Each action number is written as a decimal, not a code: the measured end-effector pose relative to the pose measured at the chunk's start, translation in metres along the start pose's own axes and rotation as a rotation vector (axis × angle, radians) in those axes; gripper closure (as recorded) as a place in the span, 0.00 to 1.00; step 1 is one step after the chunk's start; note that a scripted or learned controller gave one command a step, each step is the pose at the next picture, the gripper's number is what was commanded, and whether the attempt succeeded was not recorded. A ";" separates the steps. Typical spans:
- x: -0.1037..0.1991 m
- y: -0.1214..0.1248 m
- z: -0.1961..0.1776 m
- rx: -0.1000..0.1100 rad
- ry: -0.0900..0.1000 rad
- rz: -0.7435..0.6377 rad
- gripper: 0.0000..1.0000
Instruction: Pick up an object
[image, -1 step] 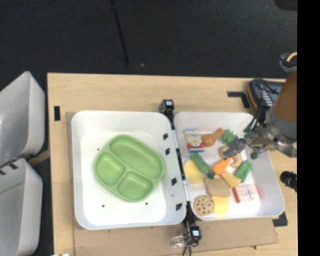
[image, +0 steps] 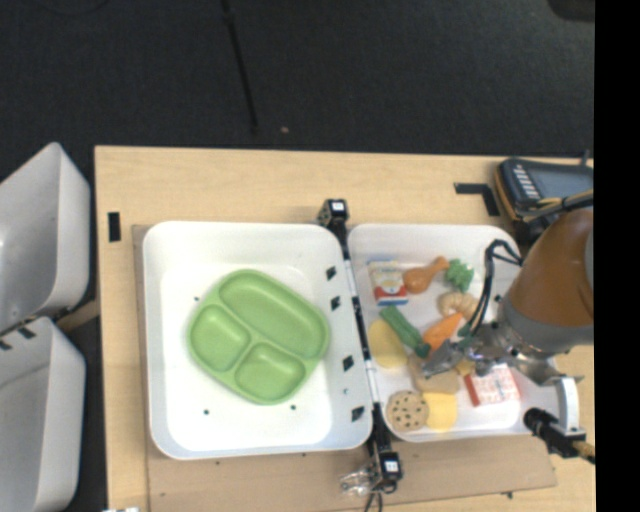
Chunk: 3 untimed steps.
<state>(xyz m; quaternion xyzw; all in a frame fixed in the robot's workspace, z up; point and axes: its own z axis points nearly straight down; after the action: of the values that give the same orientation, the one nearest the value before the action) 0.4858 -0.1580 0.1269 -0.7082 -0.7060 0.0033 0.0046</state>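
A pale wooden table (image: 230, 180) carries two shallow white bins side by side. The left bin (image: 165, 405) holds a green plate (image: 260, 335) with three compartments, lying flat and turned at an angle, with bare white floor all around it.

The right bin (image: 420, 241) holds a scatter of small toy foods. At its far side a brown drumstick (image: 427, 274) lies just beside a green leafy piece (image: 459, 272) on its right, with a red and white packet (image: 388, 283) to the drumstick's left. A small beige piece (image: 458, 303) sits a little nearer. In the middle a green stick (image: 402, 326) lies slanted, touching a round yellow piece (image: 384, 345) on its left, and an orange carrot (image: 444, 327) lies just to the stick's right. Along the near wall a brown speckled cookie (image: 404, 409) touches a yellow wedge (image: 441, 410), and a red and white box (image: 490, 388) lies to their right.

The arm (image: 555, 280) reaches in from the right over this bin. Its claw (image: 445, 360) is low among the toys, just on the near side of the carrot and the green stick and on the far side of the yellow wedge. Whether the claw is apart or together I cannot tell, nor whether it is touching any toy
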 end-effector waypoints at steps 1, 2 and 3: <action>0.034 0.027 0.019 -0.034 -0.013 -0.004 0.00; 0.031 0.027 0.008 -0.037 -0.015 0.009 1.00; 0.098 0.004 -0.128 -0.025 0.000 -0.012 1.00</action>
<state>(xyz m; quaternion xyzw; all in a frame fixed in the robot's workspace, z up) 0.4919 -0.0602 0.2551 -0.7038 -0.7103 -0.0055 -0.0044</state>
